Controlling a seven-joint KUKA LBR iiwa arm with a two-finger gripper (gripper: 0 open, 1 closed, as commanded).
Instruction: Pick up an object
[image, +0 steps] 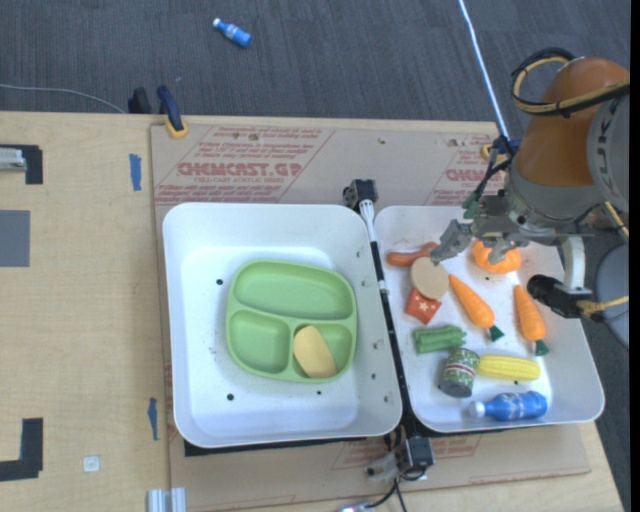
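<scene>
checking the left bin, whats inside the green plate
A yellow potato-like piece lies in the lower right compartment of the green plate. The top and lower left compartments show bare green. Whatever sits under the piece is covered.

A pale wooden worktop (80, 330) with blue tape marks (135, 172) meets dark grey carpet floor (330, 60), where a small blue bottle (232, 33) lies.

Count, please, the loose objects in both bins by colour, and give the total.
Orange: 4
Green: 2
Yellow: 2
Red: 1
Tan: 1
Blue: 1
Total: 11
</scene>
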